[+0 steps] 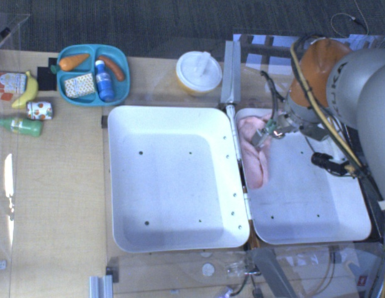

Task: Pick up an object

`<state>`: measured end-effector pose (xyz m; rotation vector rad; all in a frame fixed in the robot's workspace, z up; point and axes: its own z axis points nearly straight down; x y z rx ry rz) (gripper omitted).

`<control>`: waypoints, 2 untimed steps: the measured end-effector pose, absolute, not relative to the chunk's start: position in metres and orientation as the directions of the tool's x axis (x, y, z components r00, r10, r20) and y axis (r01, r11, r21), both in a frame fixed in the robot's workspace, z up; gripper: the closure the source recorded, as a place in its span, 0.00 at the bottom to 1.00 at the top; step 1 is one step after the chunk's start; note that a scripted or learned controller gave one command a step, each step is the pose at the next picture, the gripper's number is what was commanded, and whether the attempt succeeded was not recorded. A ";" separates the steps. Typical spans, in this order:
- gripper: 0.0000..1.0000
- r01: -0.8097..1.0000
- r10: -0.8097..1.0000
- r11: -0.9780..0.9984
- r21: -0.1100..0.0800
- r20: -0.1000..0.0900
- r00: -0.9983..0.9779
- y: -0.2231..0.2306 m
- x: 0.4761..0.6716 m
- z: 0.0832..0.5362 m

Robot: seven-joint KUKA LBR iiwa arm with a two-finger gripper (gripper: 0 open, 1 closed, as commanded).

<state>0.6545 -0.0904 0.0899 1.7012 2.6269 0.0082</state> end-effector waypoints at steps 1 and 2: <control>0.00 0.931 0.931 0.364 0.012 -0.006 -0.364 -0.093 0.607 0.090; 0.00 0.931 0.931 0.364 0.012 -0.006 -0.364 -0.093 0.607 0.090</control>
